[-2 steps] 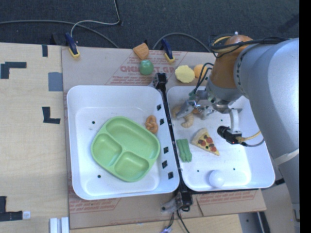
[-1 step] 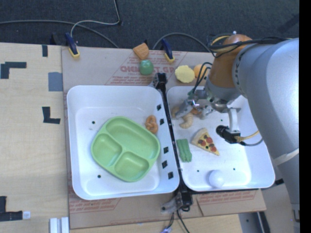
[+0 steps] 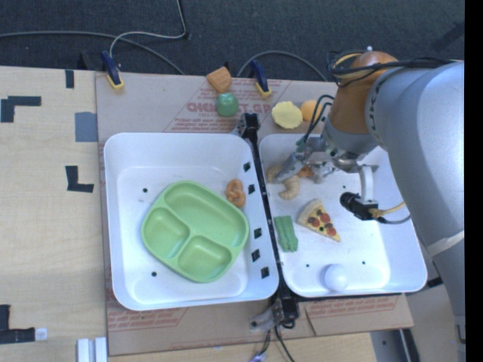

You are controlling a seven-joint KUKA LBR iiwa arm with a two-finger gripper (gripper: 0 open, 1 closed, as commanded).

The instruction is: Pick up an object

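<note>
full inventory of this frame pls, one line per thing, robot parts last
bins: 2, white, side by side on the bench
divided plate: 1, green, left bin
pretzel-like piece: 1, orange-brown, left bin beside the plate
pizza slice: 1, yellow and red, right bin
green bar: 1, right bin near the divider
white ball: 1, right bin front
tan piece: 1, right bin under the gripper
clamps: 2, blue, back edge
arm: 1, grey and orange, from the right
gripper: 1, over the right bin
</note>
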